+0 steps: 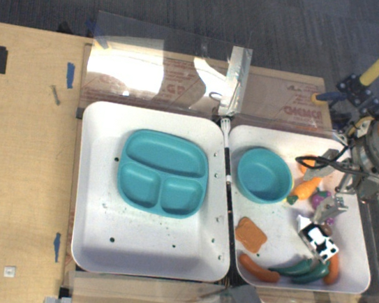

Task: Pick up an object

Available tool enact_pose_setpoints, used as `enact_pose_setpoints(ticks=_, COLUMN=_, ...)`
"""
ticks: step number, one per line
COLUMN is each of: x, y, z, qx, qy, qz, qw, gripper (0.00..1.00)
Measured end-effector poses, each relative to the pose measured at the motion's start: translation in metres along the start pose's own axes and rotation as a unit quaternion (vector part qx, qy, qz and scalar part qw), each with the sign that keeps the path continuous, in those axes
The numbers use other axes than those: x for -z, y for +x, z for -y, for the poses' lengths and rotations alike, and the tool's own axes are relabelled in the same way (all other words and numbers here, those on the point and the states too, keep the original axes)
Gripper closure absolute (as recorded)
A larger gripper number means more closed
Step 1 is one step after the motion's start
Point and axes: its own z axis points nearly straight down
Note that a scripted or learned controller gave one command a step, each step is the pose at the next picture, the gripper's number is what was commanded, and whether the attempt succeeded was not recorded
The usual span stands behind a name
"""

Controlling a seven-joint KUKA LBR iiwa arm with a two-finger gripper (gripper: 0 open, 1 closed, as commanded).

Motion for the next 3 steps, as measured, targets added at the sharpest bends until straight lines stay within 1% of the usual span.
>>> enact_pose_setpoints(ticks=1, x=-0.126, y=-0.047, z=0.035, qx=0.107, qy=-0.002, qz=-0.003, qw=0.9942, gripper=0.00)
enact_pose_setpoints(ticks=2, x=-0.111, y=-0.053, z=0.034, qx=0.109, qy=0.000, qz=0.004, qw=0.9940, gripper=1.00)
enact_pose_setpoints(ticks=3, x=-0.137, y=-0.014, z=0.009, qx=0.209, qy=0.009, qz=0.019, qw=0.9778, gripper=1.00)
